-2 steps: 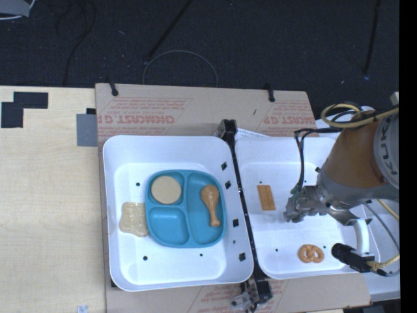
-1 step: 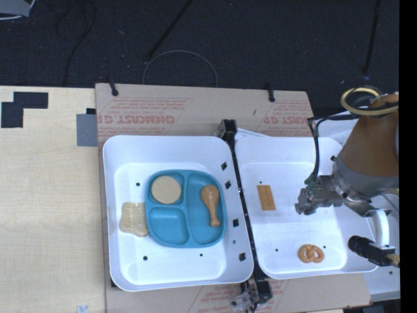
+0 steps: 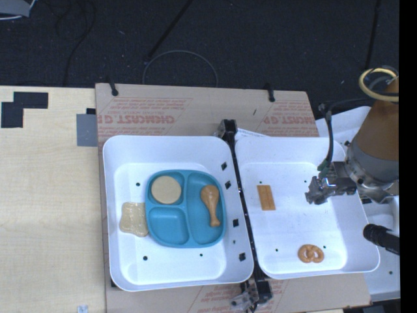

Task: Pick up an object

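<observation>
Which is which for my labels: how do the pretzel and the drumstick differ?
The pretzel is a small looped knot; the drumstick is long, with a rounded end tapering to a thin shaft. The pretzel lies on the bare floor of the right bin; the drumstick lies in a compartment of the blue tray in the left bin. Both are golden-brown.

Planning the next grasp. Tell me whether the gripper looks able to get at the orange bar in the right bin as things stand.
Probably yes. The orange bar lies flat on the right bin's floor with bare space all around it, and the gripper hangs over the same bin just to the bar's right. The pretzel sits well away, nearer the front edge.
</observation>
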`<act>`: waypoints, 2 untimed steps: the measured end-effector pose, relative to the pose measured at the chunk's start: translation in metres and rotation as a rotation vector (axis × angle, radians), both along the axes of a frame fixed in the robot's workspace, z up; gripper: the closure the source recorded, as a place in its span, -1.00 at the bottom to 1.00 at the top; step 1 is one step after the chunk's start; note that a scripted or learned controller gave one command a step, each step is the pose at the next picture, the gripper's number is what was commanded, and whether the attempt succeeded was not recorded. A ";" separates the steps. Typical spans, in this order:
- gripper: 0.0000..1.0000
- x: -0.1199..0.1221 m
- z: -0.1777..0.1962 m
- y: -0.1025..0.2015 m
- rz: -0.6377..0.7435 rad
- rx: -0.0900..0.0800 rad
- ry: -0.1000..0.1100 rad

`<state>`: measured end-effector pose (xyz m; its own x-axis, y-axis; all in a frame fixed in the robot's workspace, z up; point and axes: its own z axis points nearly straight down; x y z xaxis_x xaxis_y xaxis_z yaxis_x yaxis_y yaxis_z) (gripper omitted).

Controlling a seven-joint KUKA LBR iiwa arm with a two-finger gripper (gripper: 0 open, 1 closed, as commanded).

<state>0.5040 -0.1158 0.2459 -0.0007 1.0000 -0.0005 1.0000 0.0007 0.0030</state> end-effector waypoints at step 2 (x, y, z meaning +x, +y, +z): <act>1.00 0.015 -0.007 0.099 0.003 0.002 0.007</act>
